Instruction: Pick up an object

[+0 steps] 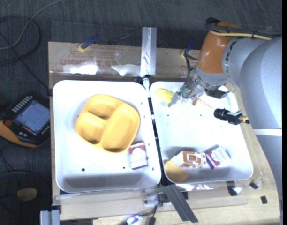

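Hovering over right bin (237,139) far edge, gripper (181,96) grip state unclear; yellow item (164,95) beside, cartons (202,158) near front.

A handheld pendant (22,121) lies on the dark floor (21,41), beside cables (12,29).

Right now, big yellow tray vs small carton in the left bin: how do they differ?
The yellow tray is much larger and fills the middle of the left bin; the small carton sits at its lower right edge. The tray is rounded, plain yellow, with three compartments; the carton is boxy, white and red. Both share the left bin.
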